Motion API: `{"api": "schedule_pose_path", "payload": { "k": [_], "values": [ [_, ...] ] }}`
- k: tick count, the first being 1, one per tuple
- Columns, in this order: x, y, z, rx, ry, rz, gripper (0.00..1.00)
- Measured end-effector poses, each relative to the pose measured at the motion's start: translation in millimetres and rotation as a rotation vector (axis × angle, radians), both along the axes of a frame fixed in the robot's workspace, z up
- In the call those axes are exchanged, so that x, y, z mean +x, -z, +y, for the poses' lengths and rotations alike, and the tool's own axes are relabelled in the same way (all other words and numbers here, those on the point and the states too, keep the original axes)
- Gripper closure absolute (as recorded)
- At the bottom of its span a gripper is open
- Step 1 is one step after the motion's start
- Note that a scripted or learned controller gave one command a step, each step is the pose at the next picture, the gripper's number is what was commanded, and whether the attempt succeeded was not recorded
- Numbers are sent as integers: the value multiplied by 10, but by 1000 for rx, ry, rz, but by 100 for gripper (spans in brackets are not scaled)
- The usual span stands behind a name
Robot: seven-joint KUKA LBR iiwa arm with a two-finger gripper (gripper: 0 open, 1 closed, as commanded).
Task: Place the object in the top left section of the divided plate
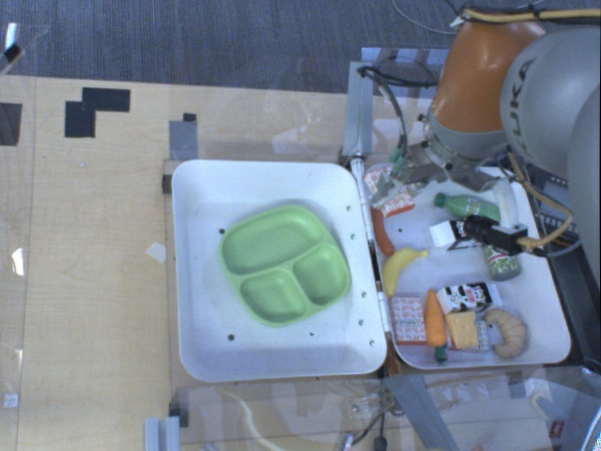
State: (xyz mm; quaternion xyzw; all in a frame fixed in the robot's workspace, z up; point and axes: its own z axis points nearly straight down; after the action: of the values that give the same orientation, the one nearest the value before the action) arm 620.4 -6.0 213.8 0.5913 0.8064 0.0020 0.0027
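Nearest the camera, the right bin (554,341) holds a croissant (508,332), carrot (435,316) and banana (398,263) among other items; which one the task means is not evident. The divided plate (285,262) sits in the left bin (202,346), all sections bare. Farther back, the hand (406,165) hangs over the right bin's far corner, its grip state cannot be told. Recommended: secure one isolated item squarely, lift clear of the bin wall, release over the plate's top left section.
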Motion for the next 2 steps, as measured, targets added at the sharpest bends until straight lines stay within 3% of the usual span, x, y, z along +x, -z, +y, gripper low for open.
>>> {"api": "schedule_pose_path", "payload": {
  "k": [1,2],
  "values": [
    [-499,292,434,2,277,4,100],
    [-498,290,432,2,278,4,0]
  ]
}}
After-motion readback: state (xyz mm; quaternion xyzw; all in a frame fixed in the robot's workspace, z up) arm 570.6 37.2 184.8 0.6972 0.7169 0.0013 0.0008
